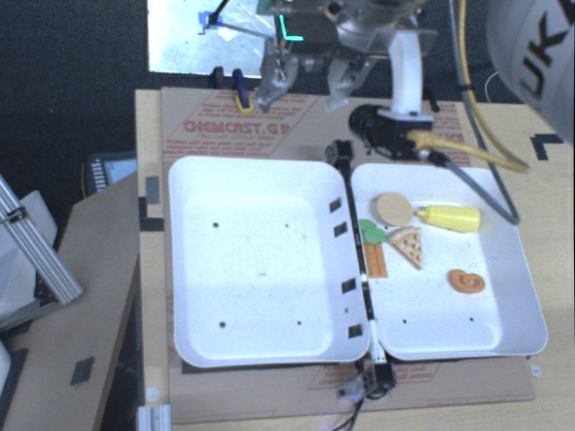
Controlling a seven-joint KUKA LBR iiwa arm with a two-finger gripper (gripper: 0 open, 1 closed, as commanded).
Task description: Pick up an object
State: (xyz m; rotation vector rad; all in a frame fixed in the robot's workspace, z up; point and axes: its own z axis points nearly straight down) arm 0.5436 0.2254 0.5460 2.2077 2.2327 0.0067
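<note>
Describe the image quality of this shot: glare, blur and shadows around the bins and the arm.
Camera view: the left bin is washed out by bright light; the end effector near the top edge looks soft and slightly blurred; the arm's grey body at upper right is out of focus; the yellow bottle and pretzel in the right bin are fairly sharp, with faint shadows.

Bright overhead light, white bins [260,173] glaring, image soft.

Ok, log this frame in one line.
pincer: raised behind bins | right bin: yellow bottle, pretzel, cracker | pick: not yet done
</note>
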